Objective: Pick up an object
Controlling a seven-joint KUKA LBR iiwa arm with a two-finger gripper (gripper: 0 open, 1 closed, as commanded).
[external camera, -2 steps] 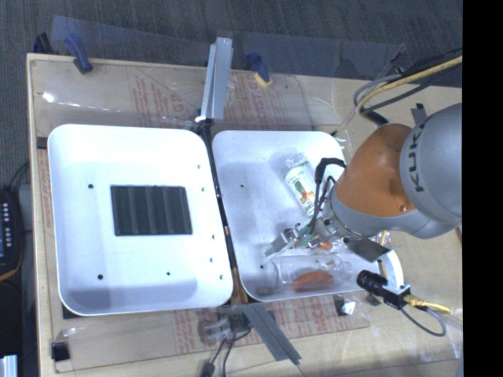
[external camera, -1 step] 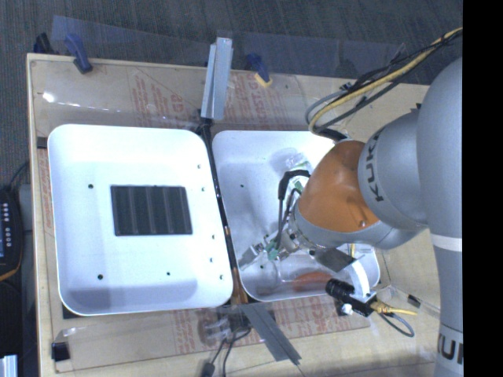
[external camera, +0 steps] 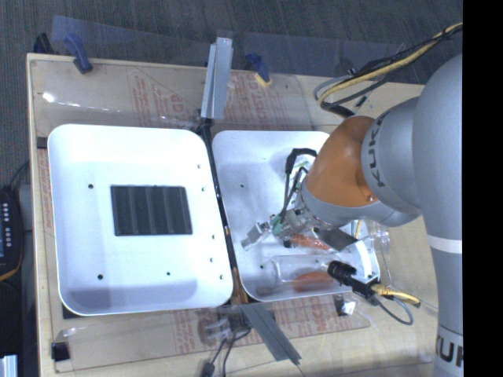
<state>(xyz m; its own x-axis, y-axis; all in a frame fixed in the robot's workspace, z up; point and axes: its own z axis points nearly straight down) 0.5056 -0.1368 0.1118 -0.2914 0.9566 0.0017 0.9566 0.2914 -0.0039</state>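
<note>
Objects sit in the right bin (external camera: 236,163), low down toward its near edge: a clear bottle-like thing (external camera: 295,272) lying on its side, something orange-red (external camera: 313,282) right against it, and a small grey and green piece (external camera: 263,231) a bit further up, near the bin's middle. They're pretty jumbled and partly hidden by the arm, so I can't say exactly what each one is. The arm (external camera: 409,163) comes in from the right, its orange band (external camera: 342,167) hanging over the right bin, and the end effector (external camera: 292,228) is down among the clutter just beside the grey and green piece. Can't tell from this angle what state the end effector is in, and I don't see anything clearly held. The left bin (external camera: 71,210) has a dark ribbed rectangle (external camera: 151,210) lying flat in its middle. Both bins rest side by side on the worktop (external camera: 47,93), nearly touching, with blue clamps (external camera: 78,53) along the far edge.
</note>
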